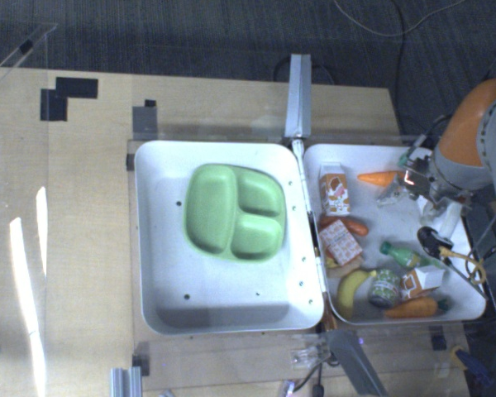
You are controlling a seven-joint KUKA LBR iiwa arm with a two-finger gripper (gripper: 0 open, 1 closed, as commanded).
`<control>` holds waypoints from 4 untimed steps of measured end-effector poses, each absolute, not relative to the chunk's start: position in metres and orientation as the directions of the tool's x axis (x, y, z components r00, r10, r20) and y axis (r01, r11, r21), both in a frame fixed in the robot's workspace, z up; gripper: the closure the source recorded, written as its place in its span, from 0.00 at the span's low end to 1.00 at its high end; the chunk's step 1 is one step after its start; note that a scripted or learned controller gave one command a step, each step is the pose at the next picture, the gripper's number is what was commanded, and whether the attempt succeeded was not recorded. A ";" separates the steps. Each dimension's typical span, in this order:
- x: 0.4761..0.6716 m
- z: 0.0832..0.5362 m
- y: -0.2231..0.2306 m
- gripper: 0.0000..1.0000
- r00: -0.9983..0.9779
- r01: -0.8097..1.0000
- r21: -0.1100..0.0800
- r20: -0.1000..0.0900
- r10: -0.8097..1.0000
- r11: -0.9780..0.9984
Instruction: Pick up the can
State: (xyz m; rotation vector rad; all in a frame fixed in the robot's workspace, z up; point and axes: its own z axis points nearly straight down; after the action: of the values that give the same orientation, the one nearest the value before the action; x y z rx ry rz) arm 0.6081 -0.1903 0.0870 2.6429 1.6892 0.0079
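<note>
Pincer [412, 177] up at 2 o'clock, low over the far right corner of the right bin [473, 308], hanging from the grey arm [471, 143] with its orange band. Hard to tell if open or shut, or if anything is caught in it. Just to its 9 o'clock, an orange carrot [375, 178]. Further at 9 o'clock, a small carton [334, 190] standing by the bin's left wall. Down at 7 o'clock, a flat snack box [341, 242] lying on a red thing. At 6 o'clock, a green bottle [404, 256] on its side. Well apart at 6 o'clock, near the front wall, the can [385, 289], sitting between a yellow banana [350, 289] and a white and orange box [419, 282]. Second carrot [413, 308] just below the can. Far off at 9 o'clock, the left bin [161, 304] with a green tray [234, 211] in it. Both bins on a pale wooden surface [74, 246].
</note>
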 end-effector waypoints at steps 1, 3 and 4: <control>0.552 0.088 -0.194 0.00 0.396 0.918 0.006 0.005 0.918 -0.396; 0.555 0.101 -0.194 0.00 0.394 0.919 0.014 0.008 0.919 -0.394; 0.595 0.087 -0.190 0.00 0.431 0.902 0.008 0.002 0.902 -0.431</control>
State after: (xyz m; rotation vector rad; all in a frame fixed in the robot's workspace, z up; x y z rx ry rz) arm 0.5952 -0.1902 0.0874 2.6529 1.6723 0.0089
